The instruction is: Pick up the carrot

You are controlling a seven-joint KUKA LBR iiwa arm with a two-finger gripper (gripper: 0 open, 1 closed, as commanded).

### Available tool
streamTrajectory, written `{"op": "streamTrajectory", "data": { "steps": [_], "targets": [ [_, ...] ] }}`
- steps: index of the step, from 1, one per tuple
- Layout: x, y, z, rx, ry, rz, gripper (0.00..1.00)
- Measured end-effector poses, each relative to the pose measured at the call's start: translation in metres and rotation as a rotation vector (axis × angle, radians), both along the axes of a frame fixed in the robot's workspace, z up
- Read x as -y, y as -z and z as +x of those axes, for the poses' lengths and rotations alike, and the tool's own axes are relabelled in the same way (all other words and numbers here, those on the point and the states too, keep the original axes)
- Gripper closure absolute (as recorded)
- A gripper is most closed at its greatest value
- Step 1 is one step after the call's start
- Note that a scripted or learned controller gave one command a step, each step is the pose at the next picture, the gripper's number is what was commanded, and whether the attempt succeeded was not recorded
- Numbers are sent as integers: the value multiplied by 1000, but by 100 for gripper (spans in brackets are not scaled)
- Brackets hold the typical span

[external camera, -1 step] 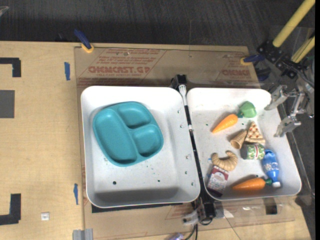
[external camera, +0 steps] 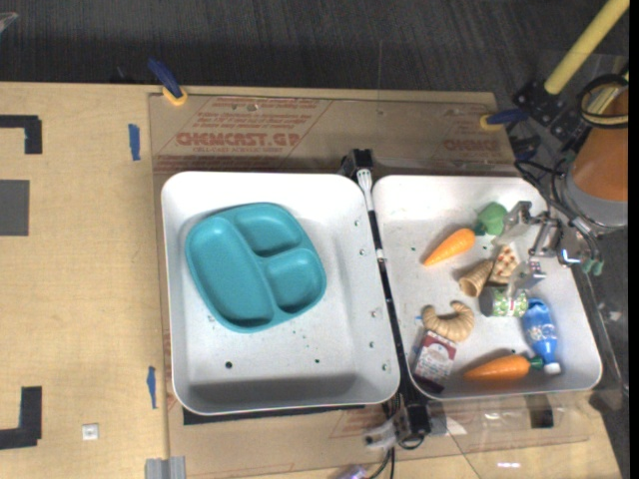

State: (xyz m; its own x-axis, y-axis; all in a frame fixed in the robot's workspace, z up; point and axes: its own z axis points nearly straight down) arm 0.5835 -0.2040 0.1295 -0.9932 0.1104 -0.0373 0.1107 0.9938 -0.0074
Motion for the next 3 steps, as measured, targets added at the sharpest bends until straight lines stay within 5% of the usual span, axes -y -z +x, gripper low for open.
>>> {"op": "streamTrajectory", "data": {
  "steps": [1, 2, 3],
  "targets": [
    [-62, 40, 31, -20, 226, 17, 0],
    [-113, 40, 13, -22, 415, 21, 0],
    [-99, 41, 54, -20, 599, 24, 0]
  ]
}}
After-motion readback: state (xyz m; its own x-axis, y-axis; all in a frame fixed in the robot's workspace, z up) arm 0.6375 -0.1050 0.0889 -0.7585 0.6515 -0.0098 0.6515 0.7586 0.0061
